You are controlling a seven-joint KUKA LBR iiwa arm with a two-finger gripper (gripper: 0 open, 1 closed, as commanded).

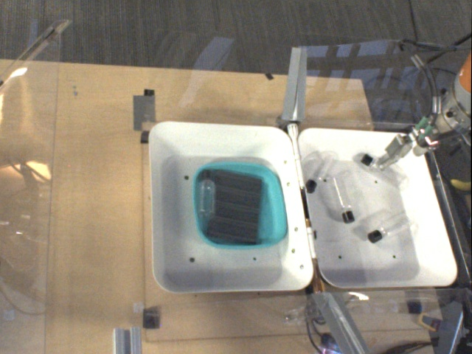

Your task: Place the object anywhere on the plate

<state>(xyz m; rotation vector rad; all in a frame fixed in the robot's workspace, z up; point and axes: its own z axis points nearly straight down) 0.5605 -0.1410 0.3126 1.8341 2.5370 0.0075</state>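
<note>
In the camera view from above, on the bench [88,198]: two shallow white bins side by side, a left bin [169,264] and a right bin [431,264]. In the left bin, one teal plate [276,212] with rounded corners, carrying one dark ribbed pad [236,209] across most of its middle. Along the plate's left edge, one clear tube [206,196], lying lengthwise and resting partly on the pad's left side.

In the right bin, four capped tubes of clear plastic, hard to make out against the white floor apart from their black caps: one near the bin's left wall [310,186], one in the middle [344,206], one lower and to the right [383,229], one toward the upper right [365,158].

Above the right bin's upper right corner, one pincer [383,159], slanting down and to the left from the grey wrist, its tip just beside the uppermost capped tube. Too small and blurred to tell whether apart or together, or whether touching that tube.

Clear tube on the plate well apart from the pincer, a whole bin away to the left, with the divider between the bins in between.

Bench of pale wood under clear sheeting with glare, dark ribbed carpet beyond its far edge, black cables at the upper right.
</note>
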